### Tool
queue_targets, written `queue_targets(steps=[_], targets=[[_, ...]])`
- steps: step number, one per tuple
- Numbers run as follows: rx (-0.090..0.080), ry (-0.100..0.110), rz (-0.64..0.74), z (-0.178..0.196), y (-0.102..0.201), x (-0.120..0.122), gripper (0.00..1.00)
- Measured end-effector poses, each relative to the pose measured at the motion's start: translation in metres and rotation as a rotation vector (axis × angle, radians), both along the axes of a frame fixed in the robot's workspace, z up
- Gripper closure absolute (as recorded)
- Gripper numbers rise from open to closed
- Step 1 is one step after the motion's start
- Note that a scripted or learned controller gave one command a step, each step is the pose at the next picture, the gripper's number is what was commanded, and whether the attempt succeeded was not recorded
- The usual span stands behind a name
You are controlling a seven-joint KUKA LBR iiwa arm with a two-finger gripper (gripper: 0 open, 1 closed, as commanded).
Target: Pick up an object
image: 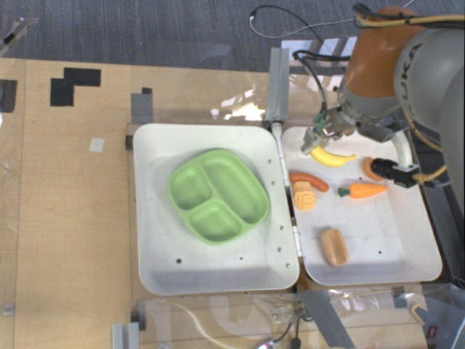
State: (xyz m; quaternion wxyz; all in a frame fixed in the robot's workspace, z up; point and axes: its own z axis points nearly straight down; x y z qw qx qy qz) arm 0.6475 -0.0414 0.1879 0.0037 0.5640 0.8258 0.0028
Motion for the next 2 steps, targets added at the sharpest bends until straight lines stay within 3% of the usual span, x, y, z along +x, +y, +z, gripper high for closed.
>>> queue_targets(steps=[1,2], targets=[[-0.001,0.005,0.14,-0.003,-0.002,-0.021,1.0],[-0.004,-0.001,0.301,0.118,0.001,-0.042,1.0]])
